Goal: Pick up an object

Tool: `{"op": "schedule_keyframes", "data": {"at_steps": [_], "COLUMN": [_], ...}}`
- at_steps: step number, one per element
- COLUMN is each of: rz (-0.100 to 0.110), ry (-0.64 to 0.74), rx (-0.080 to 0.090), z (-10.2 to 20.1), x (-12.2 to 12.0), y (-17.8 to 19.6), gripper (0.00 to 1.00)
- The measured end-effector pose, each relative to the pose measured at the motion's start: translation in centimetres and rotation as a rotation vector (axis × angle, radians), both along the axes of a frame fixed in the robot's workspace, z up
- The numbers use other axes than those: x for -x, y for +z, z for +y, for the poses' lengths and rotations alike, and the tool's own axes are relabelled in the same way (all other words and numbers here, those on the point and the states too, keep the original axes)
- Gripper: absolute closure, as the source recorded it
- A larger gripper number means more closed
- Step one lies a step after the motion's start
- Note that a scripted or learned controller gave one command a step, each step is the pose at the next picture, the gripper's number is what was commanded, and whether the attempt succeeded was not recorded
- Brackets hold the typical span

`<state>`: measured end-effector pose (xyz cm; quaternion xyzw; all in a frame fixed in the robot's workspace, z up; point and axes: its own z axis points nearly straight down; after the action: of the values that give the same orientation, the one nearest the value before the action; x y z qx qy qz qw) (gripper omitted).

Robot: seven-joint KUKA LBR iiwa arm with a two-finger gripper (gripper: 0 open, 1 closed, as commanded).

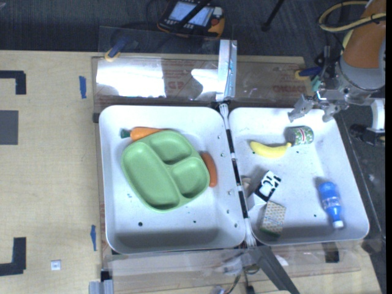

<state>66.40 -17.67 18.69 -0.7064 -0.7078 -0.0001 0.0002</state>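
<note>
The claw (315,107) spreads wide, holding nothing; beside it we count one small can (301,135), one banana (269,148), and one blue bottle (330,203) farther off.

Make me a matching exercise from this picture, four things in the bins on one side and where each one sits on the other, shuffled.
Things:
1. green plate
2. banana
3. blue bottle
4. carrot

Places:
A. right bin, near its right wall
B. left bin, poking out from under the plate's far left edge
C. middle of the left bin
D. right bin, far half, beside a small can

Pairs: 1-C, 2-D, 3-A, 4-B
</note>
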Motion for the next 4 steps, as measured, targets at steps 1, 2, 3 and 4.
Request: {"op": "schedule_keyframes", "data": {"at_steps": [1,2,3,4], "rz": [0.0,-0.017,-0.027,-0.027], "ry": [-0.08,0.003,0.021,0.083], "rx": [0.0,0.004,0.008,0.009], "z": [2.9,5.5,6.5,6.7], "x": [5.6,3.3,3.8,3.7], "y": [-4.3,-8.4,-8.8,-8.8], "gripper": [0.0,0.0,0.0,0.0]}}
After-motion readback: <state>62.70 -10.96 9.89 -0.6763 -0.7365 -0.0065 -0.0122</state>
